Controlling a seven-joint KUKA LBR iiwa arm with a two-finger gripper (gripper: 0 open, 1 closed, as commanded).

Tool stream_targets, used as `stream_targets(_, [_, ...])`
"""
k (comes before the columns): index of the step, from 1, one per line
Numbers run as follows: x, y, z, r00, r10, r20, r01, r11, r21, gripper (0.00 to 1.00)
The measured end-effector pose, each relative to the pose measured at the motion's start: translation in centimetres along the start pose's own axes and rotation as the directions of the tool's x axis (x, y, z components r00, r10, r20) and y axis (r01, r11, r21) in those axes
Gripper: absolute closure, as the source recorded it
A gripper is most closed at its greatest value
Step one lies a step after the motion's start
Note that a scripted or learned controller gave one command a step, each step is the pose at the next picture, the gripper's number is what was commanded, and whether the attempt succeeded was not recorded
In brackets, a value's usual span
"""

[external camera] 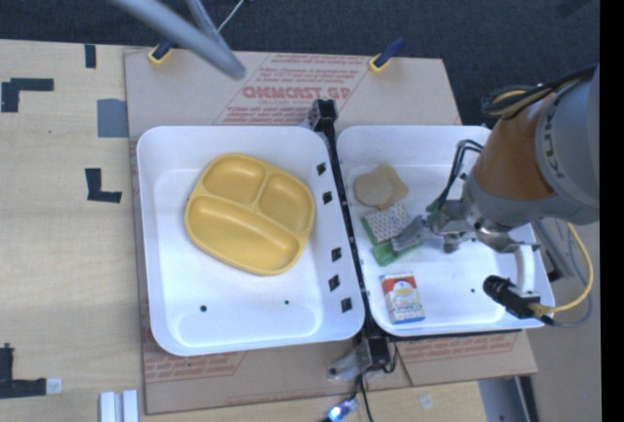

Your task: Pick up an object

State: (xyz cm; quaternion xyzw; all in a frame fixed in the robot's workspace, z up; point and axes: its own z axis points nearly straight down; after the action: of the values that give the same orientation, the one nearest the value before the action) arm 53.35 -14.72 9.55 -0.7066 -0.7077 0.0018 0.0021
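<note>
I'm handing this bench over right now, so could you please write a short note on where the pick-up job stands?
Tool: low in the right bin, at the green-edged mesh pad; I cannot tell whether its fingers are open or shut, so no grasp is confirmed.
Right bin: tan round piece above the pad, small red-and-white carton below it.
Left bin: yellow divided plate.
Done: the approach. Left: grasp and lift one object.

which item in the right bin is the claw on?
The green-edged mesh pad: the claw touches it. The tan round piece and small red-and-white box lie apart.
</note>
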Motion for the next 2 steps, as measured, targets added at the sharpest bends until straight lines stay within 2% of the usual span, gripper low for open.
stream_targets(1, [0.1,0.0,-1.2,1.000,-0.001,-0.001,0.001,1.000,-0.001,1.00])
stream_targets(2, [-0.5,0.9,-6.5,1.000,0.000,0.001,0.000,1.000,-0.008,1.00])
